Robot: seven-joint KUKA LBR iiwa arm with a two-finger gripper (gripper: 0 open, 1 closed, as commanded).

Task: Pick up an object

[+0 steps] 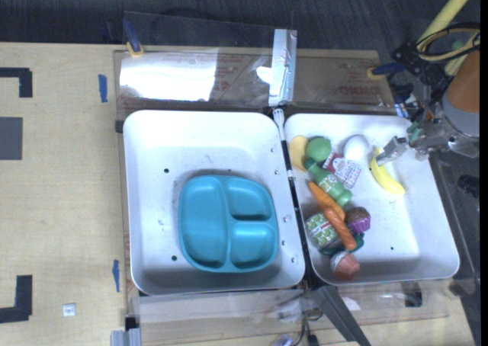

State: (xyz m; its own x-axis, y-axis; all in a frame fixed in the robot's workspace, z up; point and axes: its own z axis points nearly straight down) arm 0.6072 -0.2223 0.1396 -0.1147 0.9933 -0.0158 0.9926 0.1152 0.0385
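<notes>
Now: claw [398,148] at upper right of right-hand shallow white bin [435,249], finger state not discernible (blurred) | curved yellow plastic banana [387,177] lies just below-left of it on bin floor | blue three-compartment plastic tray [226,222] sits in left white bin [152,154] | long orange plastic carrot [333,215] among toy-food cluster.

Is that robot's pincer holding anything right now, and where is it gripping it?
Nothing seems held: the pincer hovers beside the banana in the right bin.
</notes>
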